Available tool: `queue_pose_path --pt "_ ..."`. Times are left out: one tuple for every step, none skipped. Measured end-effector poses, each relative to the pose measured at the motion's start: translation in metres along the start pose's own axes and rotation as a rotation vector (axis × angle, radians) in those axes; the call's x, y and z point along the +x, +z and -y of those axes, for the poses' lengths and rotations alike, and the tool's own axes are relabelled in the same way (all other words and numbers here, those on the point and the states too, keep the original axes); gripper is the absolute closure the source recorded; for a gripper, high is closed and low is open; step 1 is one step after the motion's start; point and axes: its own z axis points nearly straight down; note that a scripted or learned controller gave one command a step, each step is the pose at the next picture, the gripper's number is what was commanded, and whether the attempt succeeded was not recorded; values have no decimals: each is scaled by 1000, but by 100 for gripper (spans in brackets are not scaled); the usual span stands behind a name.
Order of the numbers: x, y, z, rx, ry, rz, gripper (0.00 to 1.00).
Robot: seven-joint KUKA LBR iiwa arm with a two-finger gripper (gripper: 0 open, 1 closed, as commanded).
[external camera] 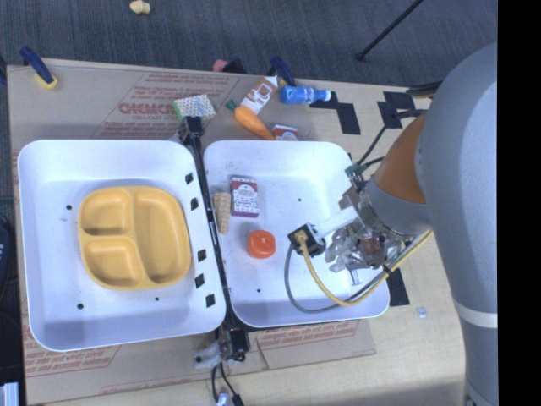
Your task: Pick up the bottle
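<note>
The metal two-finger gripper (351, 256) is positioned low over the right shallow white plastic bin (279, 307), finger state indiscernible, well apart from the blue plastic bottle (300, 95) lying on the brown cardboard-covered bench (127, 112)

Gripper (353, 259) fingertips hidden among cables; arm (461, 227) cut off at right edge

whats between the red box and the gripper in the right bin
In the camera view, the orange round piece sits between the red box and the gripper; the rest is bare white bin floor.

Yellow tray (133, 237), red box (243, 196), orange cap (261, 244)
</note>
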Motion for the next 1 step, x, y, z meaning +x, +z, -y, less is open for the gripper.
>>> queue_pose_path --pt "2 -11 6 -2 -1 -3 100"
